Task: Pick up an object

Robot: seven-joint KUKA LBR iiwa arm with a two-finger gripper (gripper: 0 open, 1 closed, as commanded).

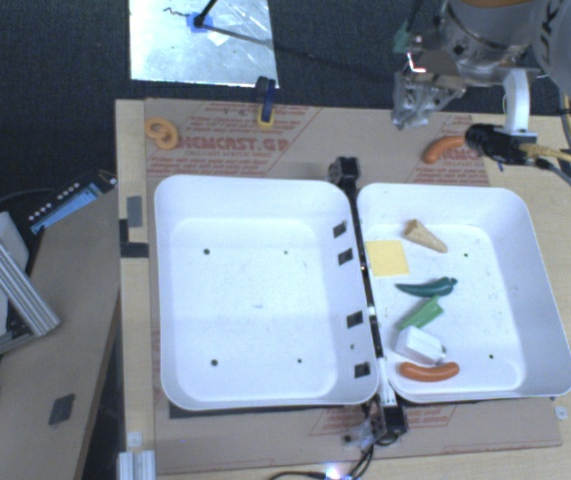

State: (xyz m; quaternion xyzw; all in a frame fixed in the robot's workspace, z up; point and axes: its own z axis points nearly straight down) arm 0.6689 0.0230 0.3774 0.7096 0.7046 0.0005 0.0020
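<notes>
My gripper hung beyond far edge of right bin; jaws' state — couldn't tell. Nothing seen held. Nearest target, I judged: tan wedge, straight toward near side from me, long axis running left-right, slightly slanted.

One fixed camera looks down at a slant on the desk — both white bins in frame, from moderate height.

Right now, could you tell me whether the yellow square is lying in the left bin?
No, the yellow square lies in the right bin, close to its left wall.
</notes>
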